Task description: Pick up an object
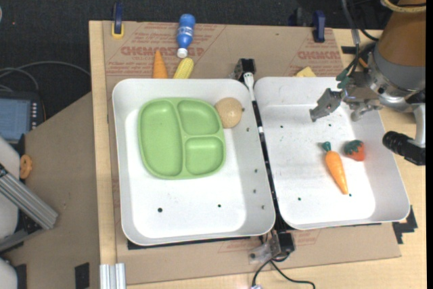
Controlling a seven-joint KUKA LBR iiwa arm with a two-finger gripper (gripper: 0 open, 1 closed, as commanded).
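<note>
Tool (338, 105): it hangs over the upper right part of the right bin (291, 145), fingers apart with nothing between them — one dark finger reaches left near the bin's back wall, the other sits nearer the wrist.
Arm (406, 44): grey with an orange band, entering from the right over the bin's far right corner.
Carrot (335, 169): an orange toy carrot with a green top, lying flat on the right bin's floor, below the tool and apart from it, tip pointing toward the front rim.
Small red piece (355, 149): red with a green cap, just beside the carrot's top, near the right wall.
Open room, right bin: the left half and the front strip of the floor are bare white — wide space on the carrot's left side, less on its right toward the wall.
Left bin (189, 213): a green divided plate (181, 137) lies in its upper middle; a tan ball (229, 112) touches the plate's upper right edge, close to the wall shared with the right bin.
Tabletop (101, 145): behind the left bin lie a blue-and-white bottle (185, 34), a yellow piece (183, 68) and an orange piece (159, 65), all outside the rims.
</note>
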